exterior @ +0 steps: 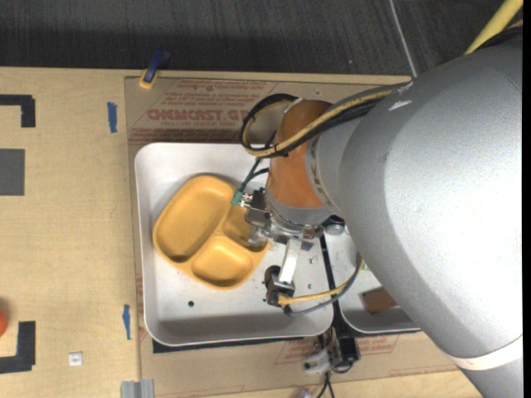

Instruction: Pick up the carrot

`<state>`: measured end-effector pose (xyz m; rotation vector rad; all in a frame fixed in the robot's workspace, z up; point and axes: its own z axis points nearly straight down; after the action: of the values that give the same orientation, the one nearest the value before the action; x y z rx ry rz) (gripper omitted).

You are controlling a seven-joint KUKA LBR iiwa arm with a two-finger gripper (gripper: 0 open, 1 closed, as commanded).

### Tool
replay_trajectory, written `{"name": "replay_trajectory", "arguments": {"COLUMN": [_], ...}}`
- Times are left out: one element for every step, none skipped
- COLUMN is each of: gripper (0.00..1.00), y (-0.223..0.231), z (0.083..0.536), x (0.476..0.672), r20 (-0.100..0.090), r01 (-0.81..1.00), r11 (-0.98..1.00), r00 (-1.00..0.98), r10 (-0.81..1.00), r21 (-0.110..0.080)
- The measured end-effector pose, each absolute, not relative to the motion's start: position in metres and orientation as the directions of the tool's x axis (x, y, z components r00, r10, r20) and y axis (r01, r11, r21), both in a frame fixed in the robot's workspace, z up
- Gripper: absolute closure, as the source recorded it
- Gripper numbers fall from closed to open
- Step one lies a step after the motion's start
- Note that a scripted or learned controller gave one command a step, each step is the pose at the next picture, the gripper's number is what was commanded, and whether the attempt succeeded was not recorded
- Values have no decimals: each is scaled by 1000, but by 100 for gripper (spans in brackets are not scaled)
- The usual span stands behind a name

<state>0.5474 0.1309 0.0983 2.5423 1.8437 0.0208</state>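
One yellow two-hollow dish [203,230] in the left white bin [224,313], one gripper [254,235] at the dish's right edge, its grip impossible to tell, carrot's place impossible to tell, one brown scrap [378,301] right of the dish.

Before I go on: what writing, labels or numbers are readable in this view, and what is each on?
"CHEMCAST": large red print on the cardboard sheet past the left bin's far rim; what follows is hidden by the arm.
Smaller red line above it, same sheet: too blurred to read.
Red print on the cardboard at the bin's near rim: too small to read.
Nothing legible on the bin or the yellow dish.
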Motion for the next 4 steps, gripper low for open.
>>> {"name": "replay_trajectory", "arguments": {"gripper": [100, 100, 100, 100], "y": [101, 225, 160, 114], "z": [224, 182, 236, 271], "x": [508, 582, 558, 561], "r20": [-1, 0, -1, 0], "r01": [876, 874, 701, 655], "r11": [-482, -485, -713, -755], "r00": [482, 485, 713, 755], "r10": [876, 874, 701, 655], "r21": [-2, -2, -1, 0]}}
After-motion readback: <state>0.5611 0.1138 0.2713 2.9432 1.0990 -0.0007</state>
